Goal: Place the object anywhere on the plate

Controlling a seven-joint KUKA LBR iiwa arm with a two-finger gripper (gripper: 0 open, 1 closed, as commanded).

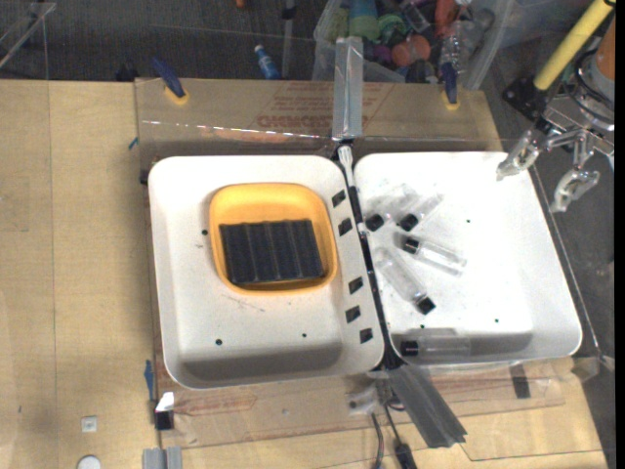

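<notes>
One fixed camera hangs above the bench (59, 262), looking down at a slant, far enough back to take in both white bins (186, 350) and the clutter beyond the far edge.

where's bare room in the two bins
Left white bin: its floor in front of the yellow square plate with its dark ribbed insert. Right white bin: right half bare; clear plastic vials crowd its left.

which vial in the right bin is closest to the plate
The top-left vial, its black cap beside the divider; the other vials lie farther right of the plate.
</notes>
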